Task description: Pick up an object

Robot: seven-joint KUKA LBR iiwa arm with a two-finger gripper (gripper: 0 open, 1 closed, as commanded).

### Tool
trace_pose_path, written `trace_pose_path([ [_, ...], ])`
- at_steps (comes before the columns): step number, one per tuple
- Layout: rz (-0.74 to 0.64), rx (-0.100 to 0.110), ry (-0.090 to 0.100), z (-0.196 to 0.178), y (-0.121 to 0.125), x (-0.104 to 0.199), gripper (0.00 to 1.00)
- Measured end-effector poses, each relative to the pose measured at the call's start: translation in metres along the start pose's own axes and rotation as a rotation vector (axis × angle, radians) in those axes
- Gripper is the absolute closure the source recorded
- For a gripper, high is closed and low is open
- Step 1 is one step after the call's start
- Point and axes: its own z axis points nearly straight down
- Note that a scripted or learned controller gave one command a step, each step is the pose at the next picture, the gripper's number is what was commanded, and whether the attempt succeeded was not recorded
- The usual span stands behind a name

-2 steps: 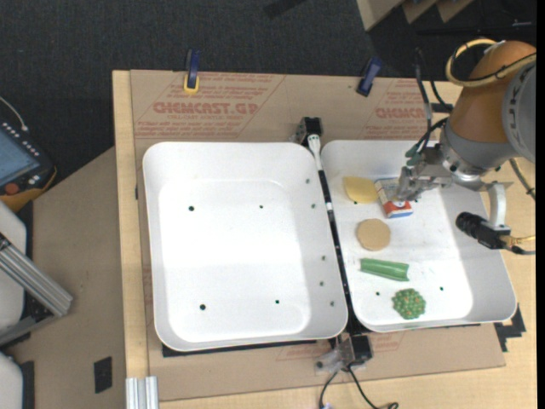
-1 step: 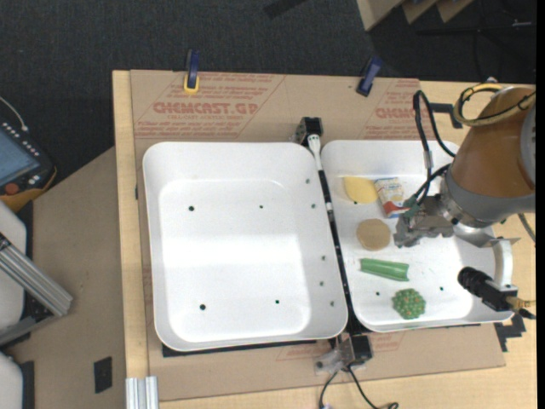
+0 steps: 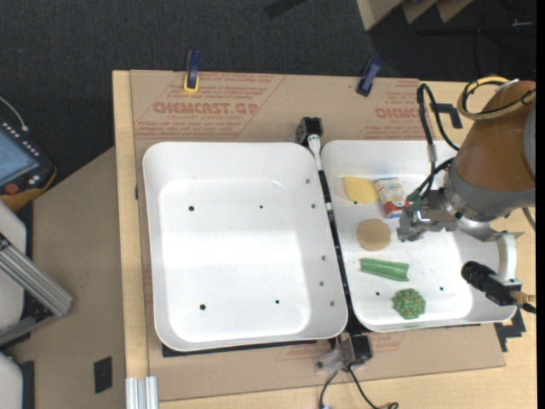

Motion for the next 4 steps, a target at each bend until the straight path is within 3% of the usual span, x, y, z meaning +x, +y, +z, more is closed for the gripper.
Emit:
trace_pose_path([
  [2,0.001,-0.005,-0.002,-0.02,0.001,0.0,1.0],
  [3,-0.008,-0.003,0.002,-0.096,-0.043,0.073,1.0],
  [4,-0.008,-0.011,0.003,-0.19,-0.04,0.113,1.0],
])
